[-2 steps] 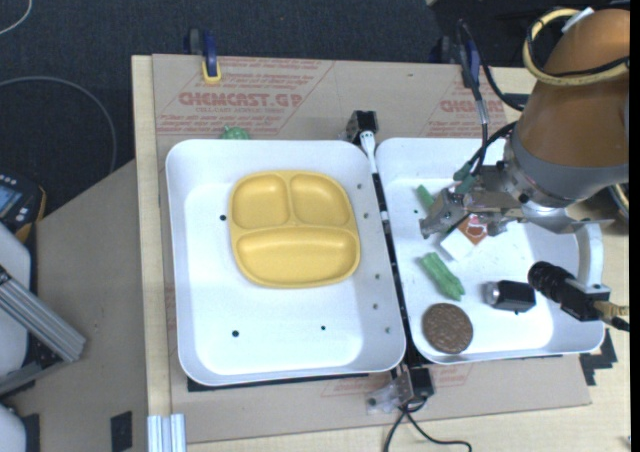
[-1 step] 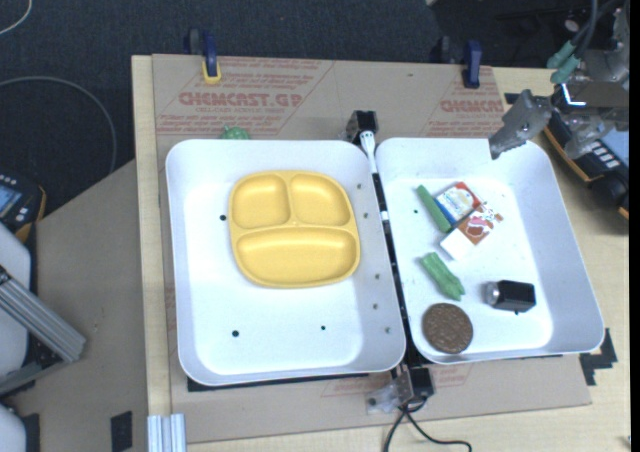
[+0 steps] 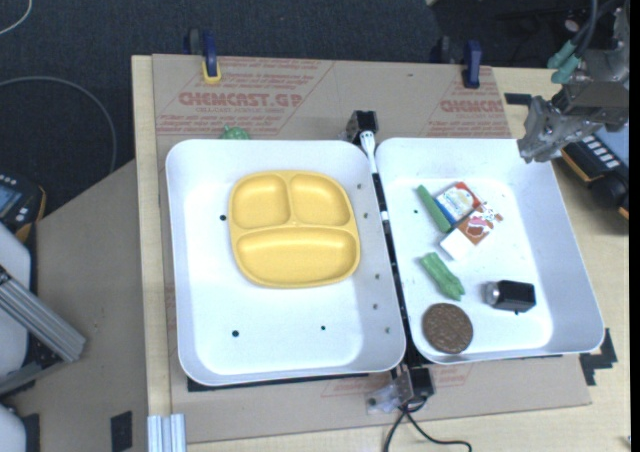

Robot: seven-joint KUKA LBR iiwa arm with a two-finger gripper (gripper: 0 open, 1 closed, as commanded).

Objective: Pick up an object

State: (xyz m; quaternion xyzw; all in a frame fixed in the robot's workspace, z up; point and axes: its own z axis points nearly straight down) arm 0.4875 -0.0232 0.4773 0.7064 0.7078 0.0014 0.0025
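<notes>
The left bin (image 3: 195,270) holds a yellow divided tray (image 3: 294,228); right of it, the other bin (image 3: 560,240) holds a small red-and-white carton (image 3: 467,212), green pieces (image 3: 441,274), a brown disc (image 3: 446,327).

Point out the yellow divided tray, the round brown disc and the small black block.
yellow divided tray (image 3: 294,228), camera view, on the ridge where its three compartments meet.
round brown disc (image 3: 447,327), camera view, middle of its top face.
small black block (image 3: 512,295), camera view, middle of its body.

The end effector (image 3: 537,145) is blurred, and the arm (image 3: 600,60) is cut off at the right edge.
</notes>
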